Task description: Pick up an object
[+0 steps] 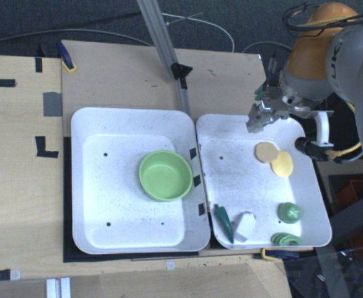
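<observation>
Bins sit side by side on the table (125,79), two of them, both white and shallow. The left bin (94,166) has a green bowl (165,176) in it, sitting upright near the middle, a bit toward the right wall.

The right bin (231,160) has more things in it. A tan round piece (266,151) and a yellow round piece (283,164) lie touching each other in the upper right part. Lower down by the right wall is a small green ball-like thing (288,213). Near the front right corner lies a flat green striped thing (286,239). Along the front wall are a dark green pointed thing (223,222) and a small white block (244,224), just beside each other.

The grey arm (330,48) comes in from the right. Its hand (257,121) hangs over the back edge of the right bin, above the tan piece and apart from it. Nothing can be seen between its fingers. I cannot tell if the hand is spread or squeezed together.

A grey pole (159,33) runs slanting across the table from the back.
</observation>
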### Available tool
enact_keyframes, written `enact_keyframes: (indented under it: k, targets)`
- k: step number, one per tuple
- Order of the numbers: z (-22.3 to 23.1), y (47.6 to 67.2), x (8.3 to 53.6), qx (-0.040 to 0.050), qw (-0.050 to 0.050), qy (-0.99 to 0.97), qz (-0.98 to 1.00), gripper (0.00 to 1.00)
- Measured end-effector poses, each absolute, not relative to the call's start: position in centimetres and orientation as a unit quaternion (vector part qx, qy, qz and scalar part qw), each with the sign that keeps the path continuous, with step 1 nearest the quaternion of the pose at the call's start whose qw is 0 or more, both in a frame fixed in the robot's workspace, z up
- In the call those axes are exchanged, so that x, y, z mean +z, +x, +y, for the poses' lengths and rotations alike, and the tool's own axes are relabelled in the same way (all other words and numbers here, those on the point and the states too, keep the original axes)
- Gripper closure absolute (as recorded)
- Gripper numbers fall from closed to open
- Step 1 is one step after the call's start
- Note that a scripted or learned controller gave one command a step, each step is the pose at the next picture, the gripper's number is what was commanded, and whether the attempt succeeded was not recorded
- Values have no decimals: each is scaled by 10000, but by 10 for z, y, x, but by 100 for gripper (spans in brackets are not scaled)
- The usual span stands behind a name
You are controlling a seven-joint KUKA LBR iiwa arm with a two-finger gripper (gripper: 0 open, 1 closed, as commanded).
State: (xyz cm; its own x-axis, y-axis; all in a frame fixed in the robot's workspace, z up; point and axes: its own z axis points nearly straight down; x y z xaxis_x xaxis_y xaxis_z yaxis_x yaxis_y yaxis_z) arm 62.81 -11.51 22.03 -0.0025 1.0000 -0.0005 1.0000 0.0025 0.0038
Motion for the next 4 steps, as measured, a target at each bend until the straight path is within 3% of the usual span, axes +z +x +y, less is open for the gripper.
enact_keyframes:
  k: [1,4]
  targets:
    - [-115,629,259,9,13,7065,7077,100]
    - [50,618,223,-10,-16,7049,7093,100]
